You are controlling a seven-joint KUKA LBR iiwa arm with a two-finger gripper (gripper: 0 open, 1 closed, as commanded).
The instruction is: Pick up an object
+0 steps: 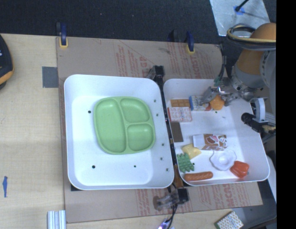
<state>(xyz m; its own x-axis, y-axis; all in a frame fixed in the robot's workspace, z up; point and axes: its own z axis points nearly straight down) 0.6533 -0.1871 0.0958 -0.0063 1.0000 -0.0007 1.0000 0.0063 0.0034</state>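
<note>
Orange toy between fingers, right bin, far corner.

I am seeing smooth glossy white plastic bins, a matt green plastic plate, and a brown cardboard sheet.

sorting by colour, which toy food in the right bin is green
The small leafy green piece at the bin's near left, between the yellow wedge and the sausage.

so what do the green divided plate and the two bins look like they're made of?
Green plate: likely moulded plastic, matte, uniform colour, soft rounded compartment ridges. Left bin and right bin: probably thin formed plastic, smooth white with faint sheen, rounded corners and rolled rims.
</note>
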